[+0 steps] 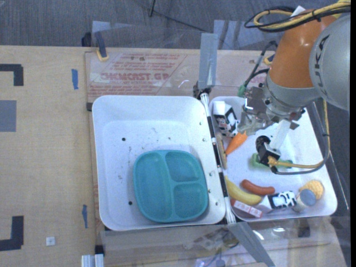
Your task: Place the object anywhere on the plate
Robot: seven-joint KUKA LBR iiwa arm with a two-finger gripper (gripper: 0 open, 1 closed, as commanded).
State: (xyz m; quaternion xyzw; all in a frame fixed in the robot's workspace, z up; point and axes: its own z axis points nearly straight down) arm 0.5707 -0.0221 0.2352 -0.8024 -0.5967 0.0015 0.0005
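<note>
Arm (pixel 311 49) over the right bin (pixel 303 149), gripper (pixel 248 121) just beside the carrot (pixel 236 142).
Largest near the gripper is the teal plate (pixel 169 185), well off toward the view's left in the left bin (pixel 111 127). The carrot, probably the thing to move, lies just below the gripper, its long axis slanted and its tip pointing away toward the plate. I cannot tell whether the gripper is spread or closed. Best to grip across the thick end and lift clear before crossing.

Red "CHEMCAST GP" on clear sheet (pixel 136 65)
</note>
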